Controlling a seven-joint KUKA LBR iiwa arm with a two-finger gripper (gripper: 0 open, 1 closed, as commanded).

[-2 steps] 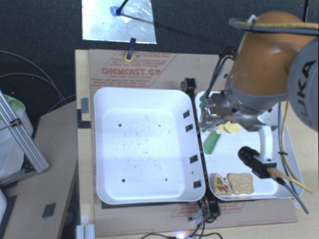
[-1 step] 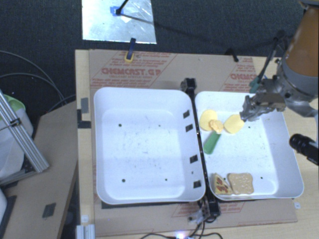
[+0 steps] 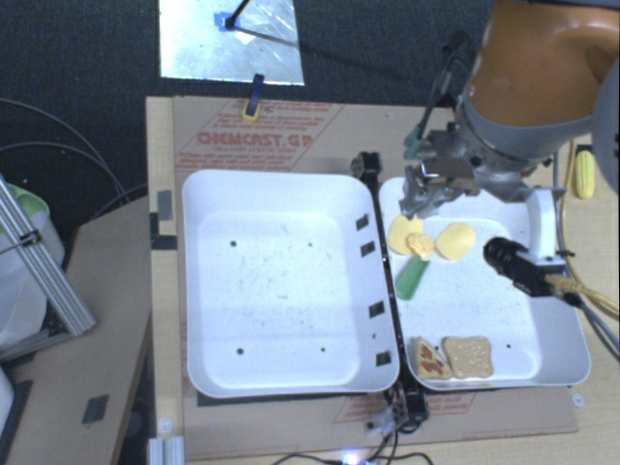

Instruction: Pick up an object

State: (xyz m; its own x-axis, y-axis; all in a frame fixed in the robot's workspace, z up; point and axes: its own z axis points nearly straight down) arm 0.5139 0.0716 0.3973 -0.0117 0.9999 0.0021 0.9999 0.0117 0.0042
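Gripper (image 3: 423, 201) hangs at the back-left of the right bin (image 3: 552, 356), just above a yellow cluster; I cannot tell its state. Left to right below me: green piece (image 3: 411, 277), yellow piece (image 3: 408, 236), rounder yellow piece (image 3: 455, 241), all crowded near the bin wall. Risk, as I judge it: descending here nudges pieces against the wall or each other, and nothing gets pinched.

We see the arm (image 3: 542, 56) reaching in from the right, its orange band filling the upper right corner and the grey wrist (image 3: 494, 153) below it. The gripper (image 3: 418, 201) points down and leftward; its finger spacing is unclear to us.
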